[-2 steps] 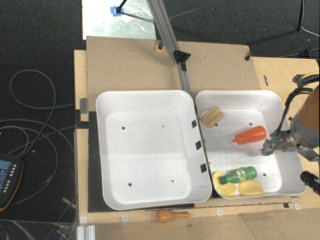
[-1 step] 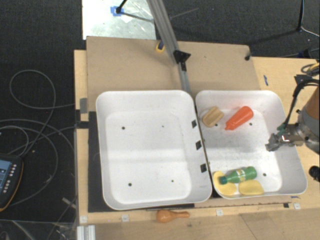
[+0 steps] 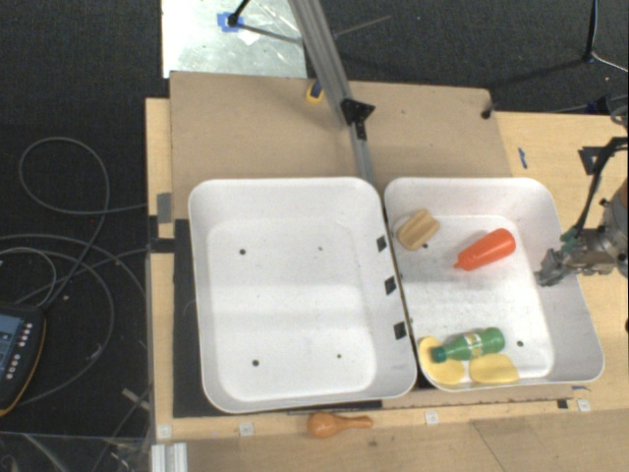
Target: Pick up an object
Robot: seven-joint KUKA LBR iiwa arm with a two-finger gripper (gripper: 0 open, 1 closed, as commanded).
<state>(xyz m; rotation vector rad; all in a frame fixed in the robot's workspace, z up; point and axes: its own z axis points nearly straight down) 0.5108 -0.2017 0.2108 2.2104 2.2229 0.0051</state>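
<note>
The right bin [image 3: 565, 293] holds a tan bread-like block [image 3: 417, 228] near its back left, an orange-red bottle-shaped object [image 3: 486, 249] in the middle, and a green bottle [image 3: 470, 344] lying at the front. Two yellow pieces sit beside the green bottle: one [image 3: 437, 360] under its cap end, one [image 3: 493, 369] just in front. My gripper [image 3: 550, 269] hangs at the bin's right rim, to the right of the orange-red object and apart from it. Nothing shows between its fingers.
The left bin [image 3: 211, 264] lies beside the right one. An orange pear-shaped item [image 3: 334, 423] rests on the bench in front of the bins. A slanted metal pole [image 3: 329, 57] crosses the back. Cables and a pendant [image 3: 18, 347] lie on the floor at left.
</note>
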